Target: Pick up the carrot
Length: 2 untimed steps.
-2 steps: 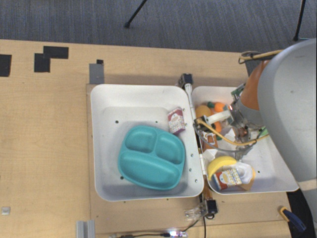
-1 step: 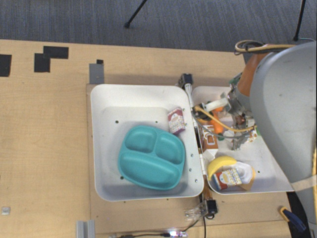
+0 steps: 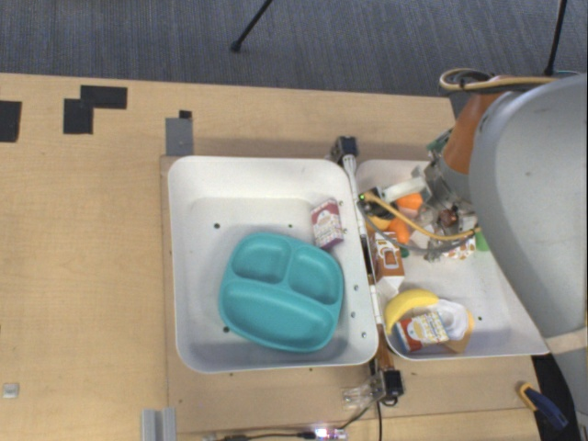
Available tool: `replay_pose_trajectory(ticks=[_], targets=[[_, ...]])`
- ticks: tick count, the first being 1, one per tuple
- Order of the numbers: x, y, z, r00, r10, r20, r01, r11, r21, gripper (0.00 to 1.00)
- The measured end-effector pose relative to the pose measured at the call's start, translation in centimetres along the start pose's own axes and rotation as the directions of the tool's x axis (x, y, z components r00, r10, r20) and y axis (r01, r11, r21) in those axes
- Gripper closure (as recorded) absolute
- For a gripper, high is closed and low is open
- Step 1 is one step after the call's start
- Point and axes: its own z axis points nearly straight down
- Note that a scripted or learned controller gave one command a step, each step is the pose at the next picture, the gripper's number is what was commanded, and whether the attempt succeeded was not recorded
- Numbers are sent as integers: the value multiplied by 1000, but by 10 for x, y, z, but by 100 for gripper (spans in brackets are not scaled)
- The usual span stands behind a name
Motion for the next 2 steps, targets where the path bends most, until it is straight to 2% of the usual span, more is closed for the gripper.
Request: replay_pose_trajectory(ticks=[1,2], targets=[[0,0,0,1000,-1,0,1,1000,0,0],[-23,-6,12,1000,-15,1,15,1000,-1,0]])
